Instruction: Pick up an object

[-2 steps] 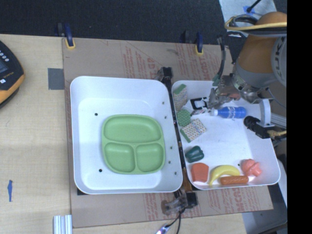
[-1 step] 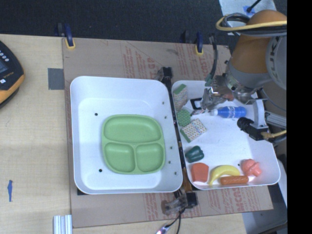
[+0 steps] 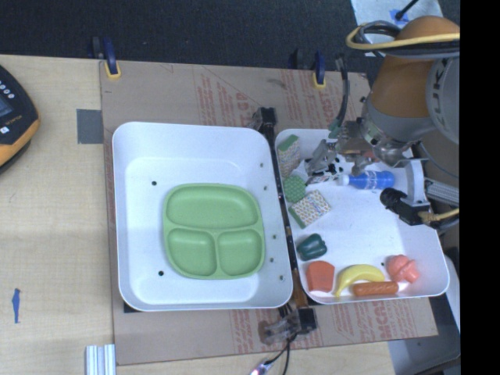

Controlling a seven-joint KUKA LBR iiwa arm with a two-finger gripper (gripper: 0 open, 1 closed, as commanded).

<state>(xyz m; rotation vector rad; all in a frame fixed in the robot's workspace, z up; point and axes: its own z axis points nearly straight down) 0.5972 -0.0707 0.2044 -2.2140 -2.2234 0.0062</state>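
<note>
Starting at your left, the left bin holds a green divided plate, well apart from the arm. In the right bin the gripper hangs low by the far wall, just beside a black-and-white toy and a blue bottle; you cannot tell its grip. Nearer you lie a green pepper, a banana and a sausage.

Two white bins, one green divided plate, one banana, one green pepper, one blue bottle.
</note>
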